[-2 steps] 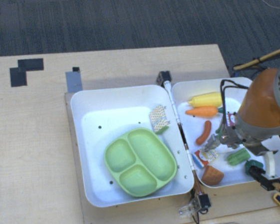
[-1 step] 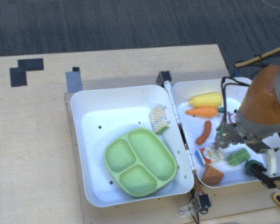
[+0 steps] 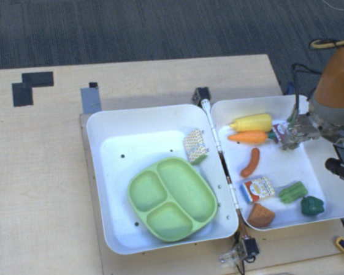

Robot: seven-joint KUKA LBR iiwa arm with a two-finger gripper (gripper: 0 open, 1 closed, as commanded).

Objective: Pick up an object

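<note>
The right bin (image 3: pixel 330 174) holds a yellow corn-like piece (image 3: pixel 252 122), an orange carrot (image 3: pixel 248 137), a red sausage (image 3: pixel 250 162), a small printed packet (image 3: pixel 259 188), a green cucumber piece (image 3: pixel 292 191), a dark green vegetable (image 3: pixel 312 205) and a brown bread-like lump (image 3: pixel 260 215). My gripper (image 3: pixel 287 137) hangs low over this bin's upper right part, just right of the corn and carrot. A small colourful item (image 3: pixel 280 130) lies right against its tip; whether it is gripped is unclear.
The left bin (image 3: pixel 111 171) carries a light green divided plate (image 3: pixel 173 198) and a patterned sponge-like block (image 3: pixel 194 146) by the shared wall. The grey arm with its orange band (image 3: pixel 335 81) comes in from the right. Cables lie at the bench's lower right.
</note>
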